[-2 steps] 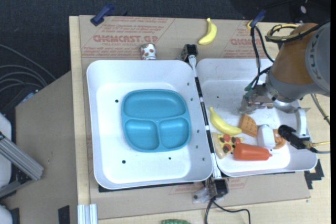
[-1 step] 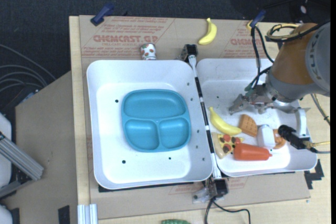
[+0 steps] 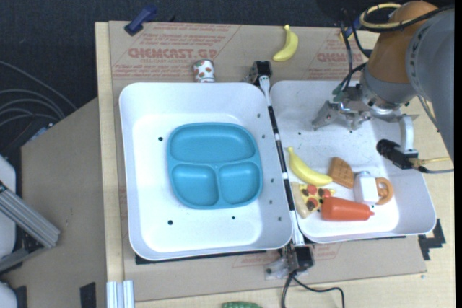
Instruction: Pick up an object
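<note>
The gripper (image 3: 339, 114) is hovering with fingers spread, gripping nothing, in the right bin (image 3: 426, 202). The banana (image 3: 307, 169) is lying toward seven o'clock; descending centred across its width should help.

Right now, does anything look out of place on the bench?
Yes. A banana and a small patterned object lie on the brown board behind the bins, outside both. Another banana sits in the right bin with the other items.

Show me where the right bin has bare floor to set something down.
Free: right bin floor between the gripper and the banana, toward the divider. Crowded: the near end, with banana, cracker, carrot and pizza slice clustered.
</note>
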Action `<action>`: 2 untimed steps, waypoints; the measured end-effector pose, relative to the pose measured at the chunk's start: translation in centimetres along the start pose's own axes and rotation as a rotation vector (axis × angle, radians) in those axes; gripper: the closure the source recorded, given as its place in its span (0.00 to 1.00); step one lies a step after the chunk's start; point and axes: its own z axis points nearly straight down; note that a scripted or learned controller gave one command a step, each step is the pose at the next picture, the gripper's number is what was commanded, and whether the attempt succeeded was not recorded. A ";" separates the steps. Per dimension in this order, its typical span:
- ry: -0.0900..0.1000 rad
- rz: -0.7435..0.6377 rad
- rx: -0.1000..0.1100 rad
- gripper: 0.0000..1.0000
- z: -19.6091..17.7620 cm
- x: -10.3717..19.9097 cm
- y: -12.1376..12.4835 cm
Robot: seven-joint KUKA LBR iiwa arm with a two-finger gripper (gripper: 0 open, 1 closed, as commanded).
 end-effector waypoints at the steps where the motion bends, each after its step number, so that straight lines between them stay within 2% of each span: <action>1: 0.002 0.001 0.003 0.00 0.1 3.9 -9.6; 2: 0.001 0.003 0.001 1.00 -0.9 3.8 -9.5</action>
